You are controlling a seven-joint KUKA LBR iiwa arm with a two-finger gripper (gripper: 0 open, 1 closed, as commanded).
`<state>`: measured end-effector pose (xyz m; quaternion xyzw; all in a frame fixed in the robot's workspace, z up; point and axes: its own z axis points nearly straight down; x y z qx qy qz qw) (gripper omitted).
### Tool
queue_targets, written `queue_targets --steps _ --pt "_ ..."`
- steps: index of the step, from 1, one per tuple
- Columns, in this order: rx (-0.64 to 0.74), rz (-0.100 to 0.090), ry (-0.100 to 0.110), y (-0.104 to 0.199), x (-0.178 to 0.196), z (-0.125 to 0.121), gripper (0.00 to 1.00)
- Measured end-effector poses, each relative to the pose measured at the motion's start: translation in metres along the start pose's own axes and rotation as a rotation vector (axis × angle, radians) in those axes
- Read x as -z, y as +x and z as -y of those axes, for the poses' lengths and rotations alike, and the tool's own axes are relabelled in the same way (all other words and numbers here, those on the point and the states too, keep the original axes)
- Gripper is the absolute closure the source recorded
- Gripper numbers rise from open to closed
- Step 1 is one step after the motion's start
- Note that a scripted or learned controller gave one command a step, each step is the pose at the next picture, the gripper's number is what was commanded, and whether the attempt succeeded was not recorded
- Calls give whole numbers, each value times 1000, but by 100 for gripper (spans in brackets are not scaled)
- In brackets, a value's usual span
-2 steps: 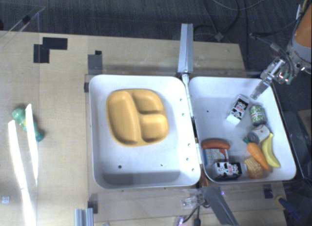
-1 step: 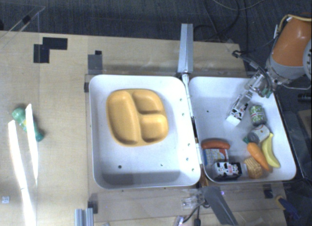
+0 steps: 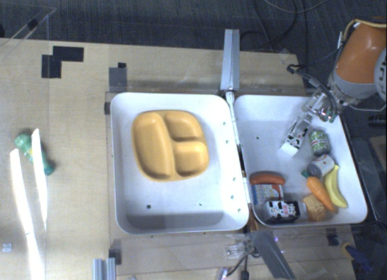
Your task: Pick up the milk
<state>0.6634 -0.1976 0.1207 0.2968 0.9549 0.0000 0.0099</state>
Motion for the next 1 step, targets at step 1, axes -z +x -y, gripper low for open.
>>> queue_targets --steps 1 --pt "61 -2 -3 -4 -1 4 0"
